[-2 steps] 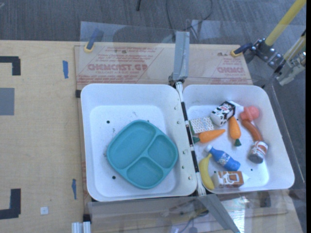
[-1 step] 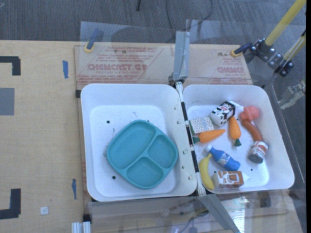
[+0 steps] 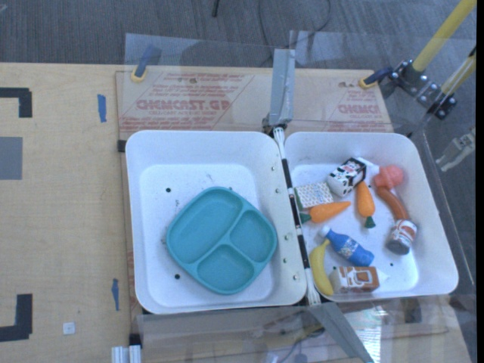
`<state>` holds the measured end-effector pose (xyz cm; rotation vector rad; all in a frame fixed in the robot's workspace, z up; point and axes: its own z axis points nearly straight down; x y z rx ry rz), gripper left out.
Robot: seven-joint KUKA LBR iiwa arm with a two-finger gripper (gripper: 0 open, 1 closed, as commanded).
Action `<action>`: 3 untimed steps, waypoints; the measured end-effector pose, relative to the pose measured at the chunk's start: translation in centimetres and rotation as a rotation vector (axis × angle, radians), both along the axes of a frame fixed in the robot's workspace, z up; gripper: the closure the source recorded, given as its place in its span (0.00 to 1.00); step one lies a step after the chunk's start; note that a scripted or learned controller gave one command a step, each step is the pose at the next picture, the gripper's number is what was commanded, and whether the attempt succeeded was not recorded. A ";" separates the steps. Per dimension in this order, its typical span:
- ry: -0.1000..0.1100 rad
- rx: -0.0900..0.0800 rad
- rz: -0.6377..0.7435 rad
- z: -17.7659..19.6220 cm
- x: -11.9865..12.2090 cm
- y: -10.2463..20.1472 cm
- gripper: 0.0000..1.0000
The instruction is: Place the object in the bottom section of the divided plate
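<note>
The teal divided plate (image 3: 221,239) lay in the left bin (image 3: 144,151), slightly turned, w/ all three sections bare. Which object was meant, I could not tell; all the small things lay in the right bin (image 3: 432,174), apart from the plate: a cow-pattern toy (image 3: 346,176), a pink piece (image 3: 389,176), a big carrot (image 3: 330,210) & a small carrot (image 3: 365,199), a sausage (image 3: 393,201), a can (image 3: 401,237), a blue bottle (image 3: 349,248), a banana (image 3: 321,269) just beside a small carton (image 3: 357,279). Gripper state: could not tell.
</note>
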<state>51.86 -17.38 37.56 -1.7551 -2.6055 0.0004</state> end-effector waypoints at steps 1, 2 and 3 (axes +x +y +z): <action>0.000 0.000 0.178 1.9 -3.8 1.7 1.00; -0.006 -0.003 0.405 2.4 -3.7 2.5 1.00; -0.007 -0.005 0.759 3.1 -3.8 1.0 1.00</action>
